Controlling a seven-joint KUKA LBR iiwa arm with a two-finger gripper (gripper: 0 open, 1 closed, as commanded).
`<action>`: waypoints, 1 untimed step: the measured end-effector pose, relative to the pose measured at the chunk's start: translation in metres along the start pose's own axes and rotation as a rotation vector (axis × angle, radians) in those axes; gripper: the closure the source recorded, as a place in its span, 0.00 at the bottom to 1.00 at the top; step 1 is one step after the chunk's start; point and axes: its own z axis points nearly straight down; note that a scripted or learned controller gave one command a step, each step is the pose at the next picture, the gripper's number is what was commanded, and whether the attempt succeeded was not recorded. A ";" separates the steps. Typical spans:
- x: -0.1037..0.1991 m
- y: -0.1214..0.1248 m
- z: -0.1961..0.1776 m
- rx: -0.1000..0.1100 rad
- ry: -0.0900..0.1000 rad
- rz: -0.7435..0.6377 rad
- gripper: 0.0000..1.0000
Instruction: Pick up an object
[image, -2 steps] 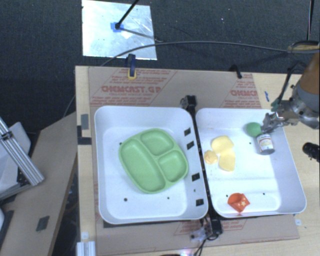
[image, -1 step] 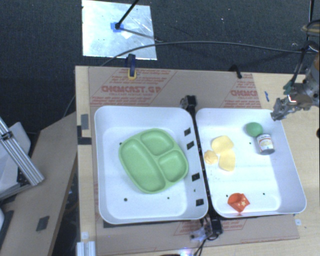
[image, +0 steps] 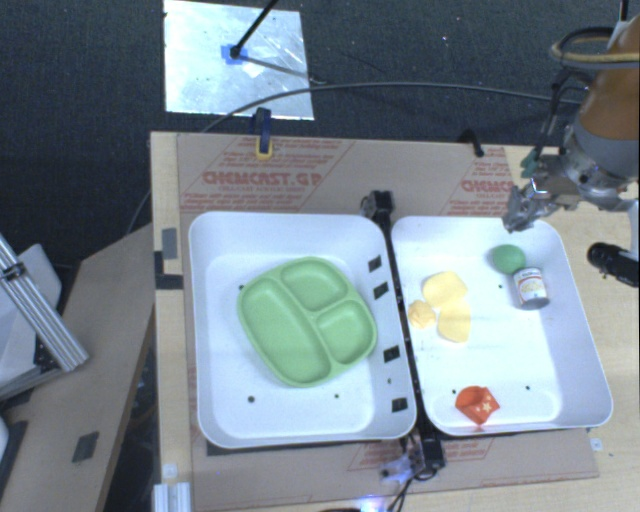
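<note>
In the right bin (image: 575, 345) lie a green ball (image: 508, 257), a small can with a white label (image: 530, 287), several pale yellow pieces (image: 445, 305) and a red object (image: 477, 403) near the front wall. My gripper (image: 522, 213) hangs at the bin's far edge, just above and behind the green ball. Nothing shows between its fingers. The arm with its orange band (image: 610, 110) comes in from the upper right.
The left bin (image: 215, 300) holds a green divided plate (image: 305, 320). Black clips run along the divider (image: 395, 320) between the bins. A cable crosses the dark floor behind the bench, and a metal rail (image: 35, 310) stands at the left.
</note>
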 end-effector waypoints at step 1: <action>0.050 0.009 0.024 0.004 0.001 0.000 1.00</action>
